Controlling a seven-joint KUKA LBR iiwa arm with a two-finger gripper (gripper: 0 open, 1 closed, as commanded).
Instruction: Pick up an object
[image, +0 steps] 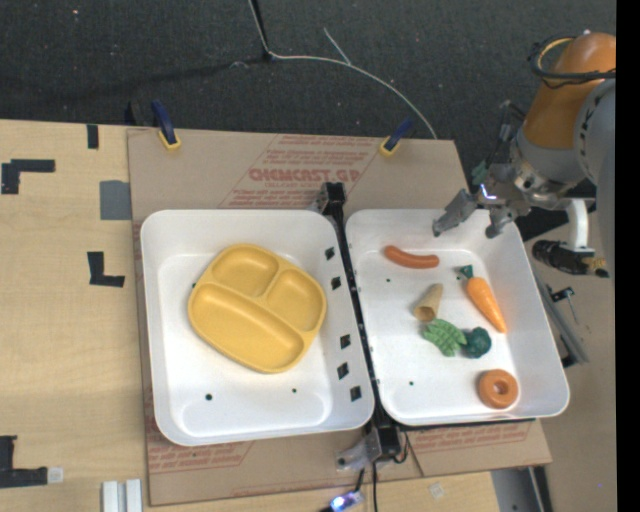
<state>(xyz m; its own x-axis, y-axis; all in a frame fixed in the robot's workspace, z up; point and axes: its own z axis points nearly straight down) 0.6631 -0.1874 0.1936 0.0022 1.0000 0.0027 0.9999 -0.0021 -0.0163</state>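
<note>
Fingers (470, 222) of the arm (565, 100) hang spread wide and released, with nothing between them, over the upper right rim of the right bin (535, 300). The arm is cut off by the picture's edge, so its base is hidden. Just below and to the left of the fingers lies a red sausage (411, 258). Further below them a carrot (485, 300) lies at a slant, with a small tan cone (429, 301) to its left. Beneath those sits a green leafy piece (455, 338), hard to make out, its darker end touching the lighter one. Lowest, near the bin's bottom corner, rests a brown doughnut (497, 388). Well to the left of the fingers, the left bin (170, 400) holds a yellow divided plate (258, 306). Both bins rest on a cardboard sheet (290, 170) on the desk (60, 330).
</note>
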